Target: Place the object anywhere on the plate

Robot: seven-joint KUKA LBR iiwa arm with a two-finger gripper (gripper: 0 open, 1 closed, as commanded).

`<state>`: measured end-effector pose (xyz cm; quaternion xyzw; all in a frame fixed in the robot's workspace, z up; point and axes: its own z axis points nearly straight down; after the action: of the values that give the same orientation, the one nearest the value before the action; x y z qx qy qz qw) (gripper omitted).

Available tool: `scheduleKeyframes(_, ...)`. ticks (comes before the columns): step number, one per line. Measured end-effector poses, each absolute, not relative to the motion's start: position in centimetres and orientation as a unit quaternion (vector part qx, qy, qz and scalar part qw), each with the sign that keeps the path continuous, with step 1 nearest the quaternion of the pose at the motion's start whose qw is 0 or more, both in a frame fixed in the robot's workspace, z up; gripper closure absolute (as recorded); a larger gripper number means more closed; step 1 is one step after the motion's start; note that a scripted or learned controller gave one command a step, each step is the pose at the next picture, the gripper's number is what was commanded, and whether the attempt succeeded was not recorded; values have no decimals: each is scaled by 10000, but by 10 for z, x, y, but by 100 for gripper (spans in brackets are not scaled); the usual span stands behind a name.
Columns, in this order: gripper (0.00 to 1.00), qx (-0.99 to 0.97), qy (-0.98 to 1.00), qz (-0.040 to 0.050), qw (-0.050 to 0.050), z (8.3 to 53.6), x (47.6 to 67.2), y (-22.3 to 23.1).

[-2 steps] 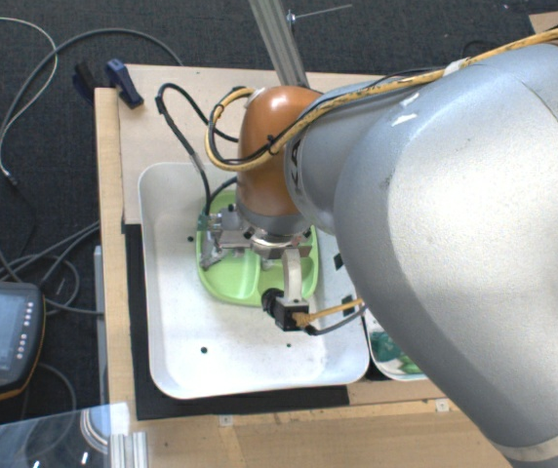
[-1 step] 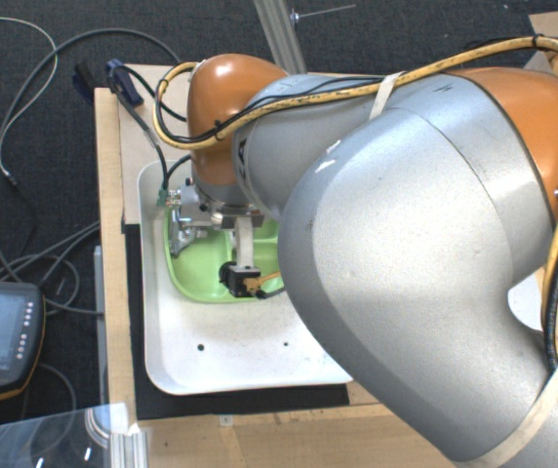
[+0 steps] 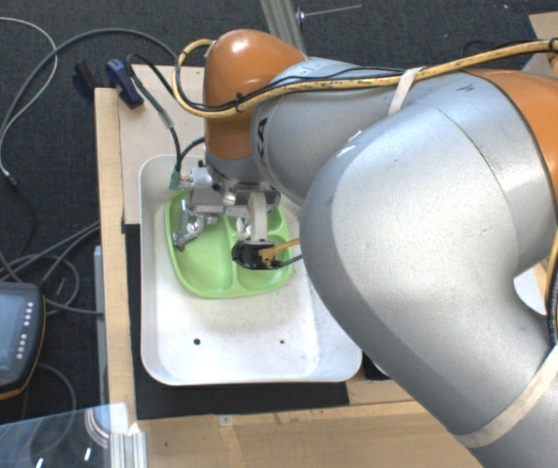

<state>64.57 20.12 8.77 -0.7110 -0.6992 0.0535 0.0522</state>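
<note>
As the arm (image 3: pixel 435 213) reaches in from the right, the gripper (image 3: pixel 222 236) hangs low over the plate (image 3: pixel 206 276).
Its fingers (image 3: pixel 191 228) stand wide apart, with bare green plate between them; the plate lies in a white bin (image 3: pixel 230 351). Where the object is, I cannot tell.

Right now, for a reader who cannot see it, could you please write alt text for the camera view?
A grey robot arm with an orange band reaches from the right and holds its gripper low over a green plate that lies in a white bin. The bin stands on a wooden bench.
</note>
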Motion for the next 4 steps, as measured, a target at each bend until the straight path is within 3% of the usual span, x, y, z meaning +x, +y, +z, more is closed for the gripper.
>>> scheduleKeyframes(1,0,-7128,-6972,628,437,87,651,219)
scheduleKeyframes(2,0,-7084,-7058,62,26,96,596,226)
scheduleKeyframes(3,0,-7089,-7052,-1,-39,95,552,228)
scheduleKeyframes(4,0,-7091,-7051,-1,-30,95,553,228)
